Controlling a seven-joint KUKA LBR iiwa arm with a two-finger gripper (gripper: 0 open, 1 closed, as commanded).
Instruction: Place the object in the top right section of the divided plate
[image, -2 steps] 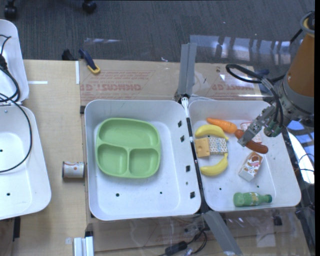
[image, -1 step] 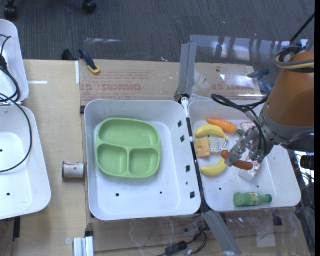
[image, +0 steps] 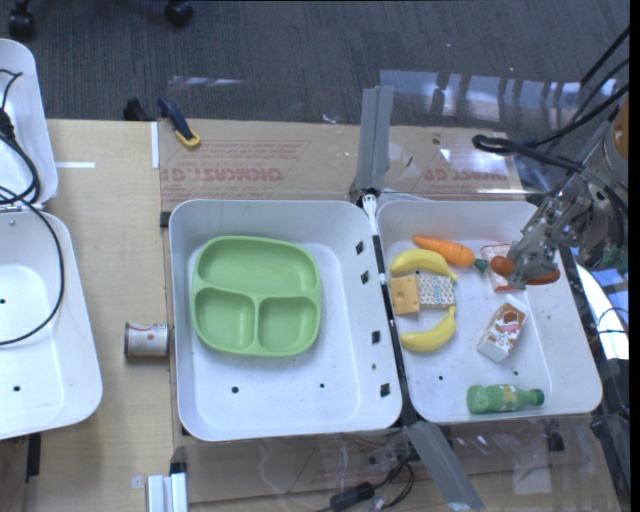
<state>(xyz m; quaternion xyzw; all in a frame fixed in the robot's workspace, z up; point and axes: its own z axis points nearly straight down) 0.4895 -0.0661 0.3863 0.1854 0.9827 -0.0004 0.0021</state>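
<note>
The green divided plate (image: 257, 295) is seen bare in the left bin (image: 190, 330); bananas (image: 428, 335) and a carrot (image: 443, 248) are held in the right bin (image: 580, 385); the state of the fingers (image: 530, 262) cannot be told

1. Bright, even light is falling from overhead across the whole frame.
2. The white bins (image: 270, 400) are glowing almost washed out, with shadows under the things showing only faint and soft.
3. Glare is streaking the clear sheet (image: 480, 95) at the upper right of the frame.
4. The gripper (image: 535, 255) at the right is looking slightly smeared.
5. The bench (image: 110, 160) edges are bowing slightly toward the frame's corners.
</note>
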